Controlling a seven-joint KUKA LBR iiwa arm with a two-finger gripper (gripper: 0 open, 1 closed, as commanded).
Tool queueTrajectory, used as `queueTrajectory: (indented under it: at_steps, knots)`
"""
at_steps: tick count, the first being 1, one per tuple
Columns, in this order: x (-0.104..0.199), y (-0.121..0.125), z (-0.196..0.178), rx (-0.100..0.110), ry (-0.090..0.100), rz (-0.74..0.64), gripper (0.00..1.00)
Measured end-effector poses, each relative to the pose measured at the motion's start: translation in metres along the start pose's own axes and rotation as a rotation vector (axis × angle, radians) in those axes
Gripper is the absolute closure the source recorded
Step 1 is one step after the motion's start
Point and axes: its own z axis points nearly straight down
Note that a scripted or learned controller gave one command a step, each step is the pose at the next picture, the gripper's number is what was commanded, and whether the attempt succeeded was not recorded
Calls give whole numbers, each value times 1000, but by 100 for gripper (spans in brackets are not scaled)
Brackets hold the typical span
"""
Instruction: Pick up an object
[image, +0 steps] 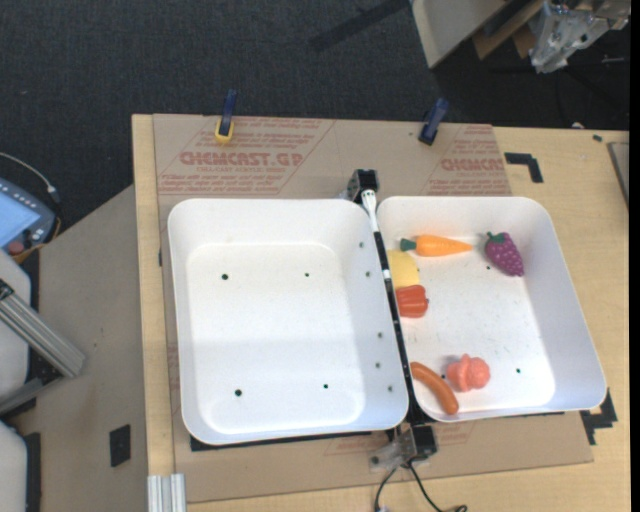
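Along the right bin's (560, 300) left wall: carrot (440, 244), yellow piece (403, 268), red pepper (411, 300); sausage (435, 387) near edge. All hug walls; my descent may clip the rim or pinch two. My pincer (560, 35) far right; its state I cannot tell.

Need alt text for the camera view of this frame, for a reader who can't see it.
Two shallow white bins sit side by side on a cardboard-covered bench; the right bin holds toy food: a carrot, purple grapes, a yellow piece, a red pepper, a sausage and a pink piece. The left bin lies beside it.
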Motion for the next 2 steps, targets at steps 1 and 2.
queueTrajectory:
  at_steps: [1, 2]
  knots:
    - [0, 1, -11, -5, -3, -1, 100]
    - [1, 2, -22, -10, -5, -2, 100]
